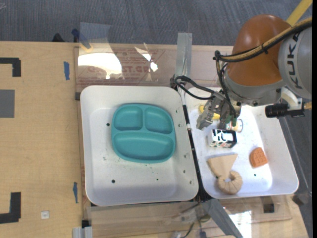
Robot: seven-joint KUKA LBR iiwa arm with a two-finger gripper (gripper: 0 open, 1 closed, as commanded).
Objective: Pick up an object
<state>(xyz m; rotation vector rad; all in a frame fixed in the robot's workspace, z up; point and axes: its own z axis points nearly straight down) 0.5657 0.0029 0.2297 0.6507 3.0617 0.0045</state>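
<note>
Objects for picking lie in the right bin [280, 133], in the lower right of the frame: a small black-and-white object [222, 138] near the bin's middle, a tan cone-shaped object [221, 163] below it whose narrow end meets a tan ring [230, 181], and an orange object [258, 157] to the right of these, apart from both. The gripper [218, 114] hangs over the upper left part of the right bin, just above the black-and-white object in the frame; whether it touches that object cannot be told, and whether its jaws are released or clenched cannot be told from this slant. A small yellow piece [205, 115] shows at the gripper's left side; whether it is a loose object or part of the tool is unclear. The arm [257, 48], with its orange band, enters from the upper right, and black cables [198, 87] loop from it toward the seam between the bins. The left bin [94, 148] sits at the centre of the frame, touching the right bin along one side, and carries a teal divided plate [143, 133] with three compartments, lying flat. Both bins rest on a brown tabletop [39, 133] that bears black corner marks at the left edge and strips of blue tape [66, 69]. A clear sheet [111, 63] catches the light above the left bin. Grey floor [148, 9] fills the top of the frame
</note>
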